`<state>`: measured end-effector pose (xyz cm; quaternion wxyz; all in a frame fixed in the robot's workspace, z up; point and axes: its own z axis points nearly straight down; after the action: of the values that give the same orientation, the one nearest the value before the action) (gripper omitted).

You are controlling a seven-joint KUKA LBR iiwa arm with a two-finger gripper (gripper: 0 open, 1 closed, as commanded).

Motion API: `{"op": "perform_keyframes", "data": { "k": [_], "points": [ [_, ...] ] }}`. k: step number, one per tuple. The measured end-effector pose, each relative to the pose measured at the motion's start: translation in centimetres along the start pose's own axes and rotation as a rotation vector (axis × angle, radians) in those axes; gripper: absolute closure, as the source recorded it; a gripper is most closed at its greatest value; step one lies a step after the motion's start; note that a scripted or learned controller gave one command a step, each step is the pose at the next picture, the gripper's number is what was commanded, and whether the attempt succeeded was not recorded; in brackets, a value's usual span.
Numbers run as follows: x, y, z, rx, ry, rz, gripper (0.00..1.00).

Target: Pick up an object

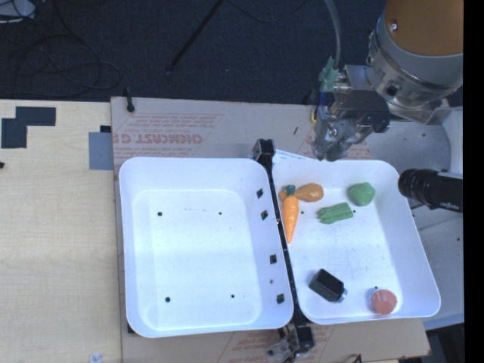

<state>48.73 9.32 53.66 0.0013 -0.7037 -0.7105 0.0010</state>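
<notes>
grey hand (330, 151) above right bin (414, 225)

A wooden bench (53, 225) bears cardboard (197, 131) under two white bins (125, 203).

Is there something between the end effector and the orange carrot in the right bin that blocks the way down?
Nothing visible does. The end effector hangs above the far rim of the right bin. The carrot lies by the divider, touching an orange piece; the green piece lies apart.

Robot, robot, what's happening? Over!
Gripper above right bin's far rim. Orange toy carrot, green pieces, black block lying loose. Nothing blocking.
</notes>
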Motion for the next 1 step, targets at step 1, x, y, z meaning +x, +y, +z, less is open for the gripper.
{"op": "perform_keyframes", "data": {
  "k": [1],
  "points": [
    [7.21, 3.0, 0.89, -0.001, -0.001, 0.005, 1.0]
  ]
}}
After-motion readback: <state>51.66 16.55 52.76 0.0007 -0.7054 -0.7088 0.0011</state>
